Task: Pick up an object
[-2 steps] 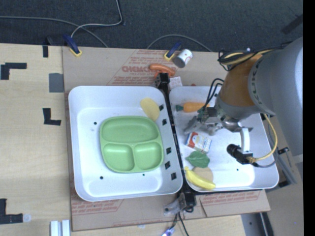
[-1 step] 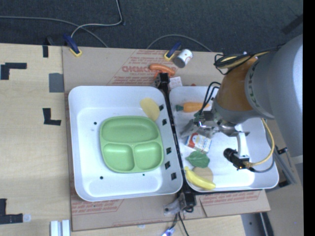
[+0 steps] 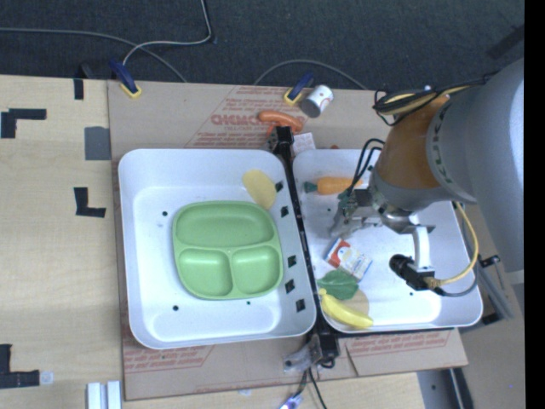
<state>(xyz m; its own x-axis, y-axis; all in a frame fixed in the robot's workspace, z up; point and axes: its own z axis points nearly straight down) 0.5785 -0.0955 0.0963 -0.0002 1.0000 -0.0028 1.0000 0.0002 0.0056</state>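
Objects for picking lie loose in the right bin (image 3: 451, 313), within the arm's reach from the right; none sits between the gripper's parts, so no pick is confirmed. Largest first: the arm (image 3: 477, 152), grey with its orange band, hangs over the right bin's middle, wrist angled down toward the bin floor; the left bin (image 3: 136, 228) carries a green divided tray (image 3: 227, 250) lying flat at its centre, with a pale yellow piece (image 3: 260, 188) just beside the tray's upper right corner, against the dividing wall. In the right bin, a banana (image 3: 345, 313) rests in the lower left corner, touching a green leafy item (image 3: 339, 285); a red-and-white packet (image 3: 345, 256) lies just above these; an orange carrot-like piece (image 3: 334, 185) lies near the top wall. The gripper (image 3: 351, 216) is low over bare floor between carrot and packet; whether the claw is spread or closed cannot be told, as cabling and wrist obscure it. Judgement: approach under way, the packet nearest.
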